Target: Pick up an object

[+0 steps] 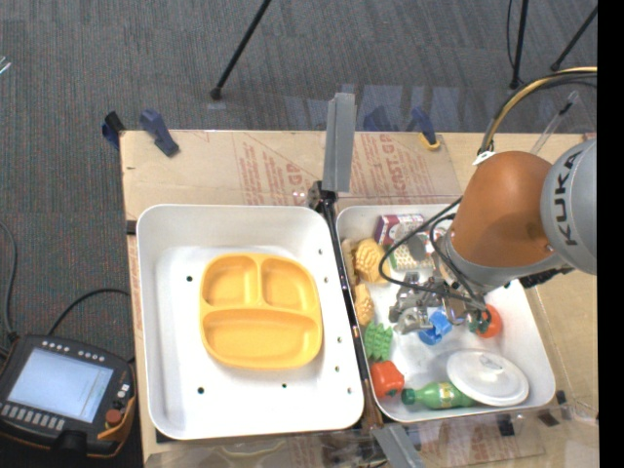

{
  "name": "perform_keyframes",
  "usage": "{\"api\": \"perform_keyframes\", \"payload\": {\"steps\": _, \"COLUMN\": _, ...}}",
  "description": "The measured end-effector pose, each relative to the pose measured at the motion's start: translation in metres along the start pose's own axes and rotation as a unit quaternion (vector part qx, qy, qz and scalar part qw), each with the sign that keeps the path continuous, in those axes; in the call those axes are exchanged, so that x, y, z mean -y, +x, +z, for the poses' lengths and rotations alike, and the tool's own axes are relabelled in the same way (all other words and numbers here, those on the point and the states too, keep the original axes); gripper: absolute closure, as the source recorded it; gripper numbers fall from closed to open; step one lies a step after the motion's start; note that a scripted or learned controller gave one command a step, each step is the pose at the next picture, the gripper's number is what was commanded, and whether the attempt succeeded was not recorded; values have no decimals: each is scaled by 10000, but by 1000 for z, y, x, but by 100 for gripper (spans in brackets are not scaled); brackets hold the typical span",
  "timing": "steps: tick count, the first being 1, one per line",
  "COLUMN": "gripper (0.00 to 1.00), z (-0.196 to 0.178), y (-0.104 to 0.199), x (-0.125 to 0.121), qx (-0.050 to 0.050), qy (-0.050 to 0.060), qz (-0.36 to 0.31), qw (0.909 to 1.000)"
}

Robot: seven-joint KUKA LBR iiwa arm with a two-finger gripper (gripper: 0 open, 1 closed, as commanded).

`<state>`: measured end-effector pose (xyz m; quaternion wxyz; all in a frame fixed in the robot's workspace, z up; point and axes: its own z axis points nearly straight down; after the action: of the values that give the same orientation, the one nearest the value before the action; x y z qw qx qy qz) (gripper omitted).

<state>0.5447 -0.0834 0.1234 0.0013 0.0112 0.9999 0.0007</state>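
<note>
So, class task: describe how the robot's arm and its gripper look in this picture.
The arm is grey with black KUKA lettering and a broad rounded orange band above the wrist. Black and yellow cables loop over it. The gripper is a small cluster of bare metal parts.

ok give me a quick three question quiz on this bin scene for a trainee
1. True or false: the yellow divided tray lies in the left bin.
2. Which lies nearest the camera-side edge of the right bin? A) green bottle B) corn cob C) purple box
3. Fill in: the tool hangs over the ____ bin.

Key: 1 true; 2 A; 3 right. The white lid sits just beside that bottle, and a blue object lies under the tool.
</note>
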Motion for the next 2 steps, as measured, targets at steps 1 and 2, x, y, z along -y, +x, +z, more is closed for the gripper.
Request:
{"api": "perform_keyframes", "payload": {"steps": 1, "gripper": 100, "z": -124, "y": -9, "x": -8, "qx": 51, "qy": 7, "qz": 278, "qw": 9996}}
{"api": "perform_keyframes", "payload": {"steps": 2, "gripper": 100, "z": -13, "y": 36, "x": 28, "qx": -47, "qy": -11, "qz": -1220, "qw": 9925}}
